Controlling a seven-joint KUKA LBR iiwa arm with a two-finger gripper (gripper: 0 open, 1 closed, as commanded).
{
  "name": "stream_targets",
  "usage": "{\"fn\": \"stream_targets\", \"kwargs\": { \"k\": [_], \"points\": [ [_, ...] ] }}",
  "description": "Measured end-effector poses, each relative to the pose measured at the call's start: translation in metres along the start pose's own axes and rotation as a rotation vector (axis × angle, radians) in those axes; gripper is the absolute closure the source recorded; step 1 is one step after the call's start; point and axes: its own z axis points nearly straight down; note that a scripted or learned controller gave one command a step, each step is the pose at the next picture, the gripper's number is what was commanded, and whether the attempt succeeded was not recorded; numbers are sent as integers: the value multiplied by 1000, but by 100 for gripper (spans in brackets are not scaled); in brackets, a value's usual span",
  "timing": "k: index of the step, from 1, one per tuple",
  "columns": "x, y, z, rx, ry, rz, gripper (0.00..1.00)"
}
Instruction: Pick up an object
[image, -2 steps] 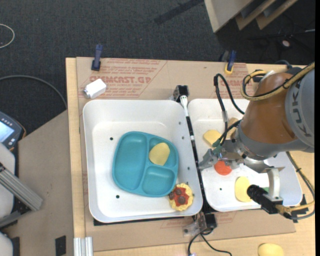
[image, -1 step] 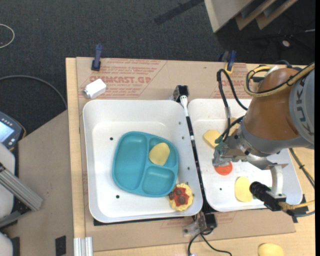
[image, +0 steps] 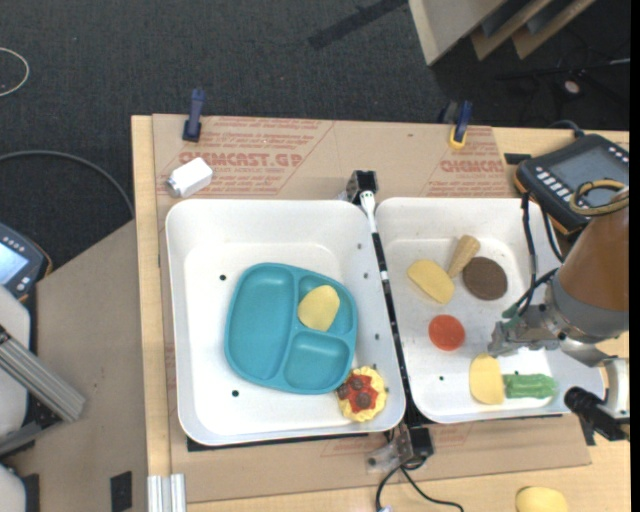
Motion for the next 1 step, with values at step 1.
{"fn": "stream_targets", "kwargs": {
  "k": [1],
  "points": [
    [65, 4, -158, -24, 2, -20, 100]
  ]
}}
